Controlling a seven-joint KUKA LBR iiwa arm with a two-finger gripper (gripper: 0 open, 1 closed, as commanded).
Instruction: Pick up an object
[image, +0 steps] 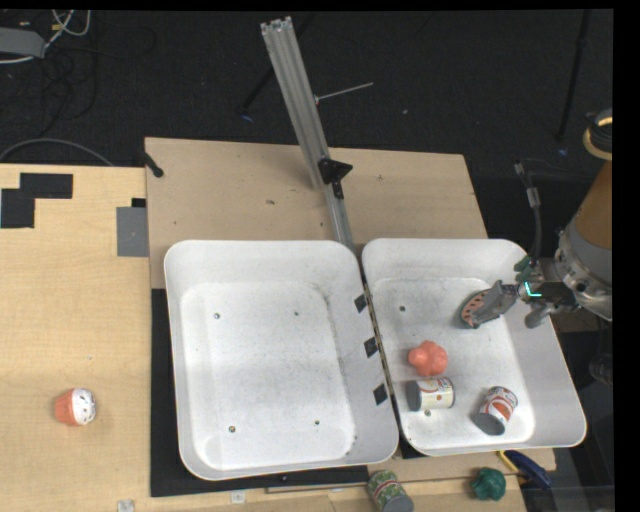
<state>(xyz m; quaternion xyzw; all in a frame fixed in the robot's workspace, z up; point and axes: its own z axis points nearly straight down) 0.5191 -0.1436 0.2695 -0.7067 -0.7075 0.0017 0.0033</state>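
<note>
Bins, two, shallow and white, side by side on a bench. Left bin (260, 360): bare floor, a few small dark dots. Right bin (440, 270): three items near its front half.

Item one: red lumpy ball (428, 357), near the bin's middle, just above the small can.
Item two: small can (431, 395), lying on its side, white label with a red band; its writing is too small to read.
Item three: second can (494, 409), lying tilted near the front right corner, red and white label, lettering unreadable.

Gripper (478, 310): over the right bin's upper right part, reaching in from the right, tip close to the bin floor and well apart from the red ball and both cans. Whether it is apart or together, I cannot tell. Nothing seen in its grasp. A small green light glows on the wrist behind it.

Outside the bins: red and white ball (74, 407) on the wooden board at left; green lump (488, 484) and patterned can (386, 490) at the bench's front edge; metal rail (305, 120) slanting up behind the bins.
</note>
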